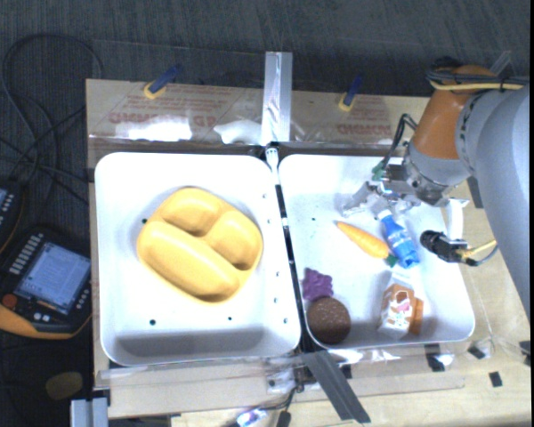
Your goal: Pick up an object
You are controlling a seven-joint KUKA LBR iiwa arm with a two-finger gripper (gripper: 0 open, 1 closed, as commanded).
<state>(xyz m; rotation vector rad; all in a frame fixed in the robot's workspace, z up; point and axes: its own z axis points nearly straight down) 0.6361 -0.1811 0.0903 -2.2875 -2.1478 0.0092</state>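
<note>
At the bottom of the frame, in the right bin (pixel 463 323), a brown ball (pixel 328 318) sits at the lower left corner with a small purple piece (pixel 317 284) just above it; a carton (pixel 400 306) stands toward the lower right. Higher up lie a carrot (pixel 363 238) and a blue bottle (pixel 399 239), side by side and close to touching. The left bin (pixel 116 327) holds one big yellow lump (pixel 200 243).

The gripper (pixel 383 197) hangs low in the upper part of the right bin, its fingers apart — one reaching toward the left of the frame, the other by the bottle's top — with nothing between them.

The bottle looks the likeliest target. It lies just below the gripper and slightly right, its long axis running down the frame and a little rightward, its upper end next to the gripper. The spread fingers seem to point roughly across that axis, which would suit a grasp, but they sit above the bottle's end — a short shift down the frame would likely be needed. The carrot crowds the bottle's left side and could get nudged.
</note>
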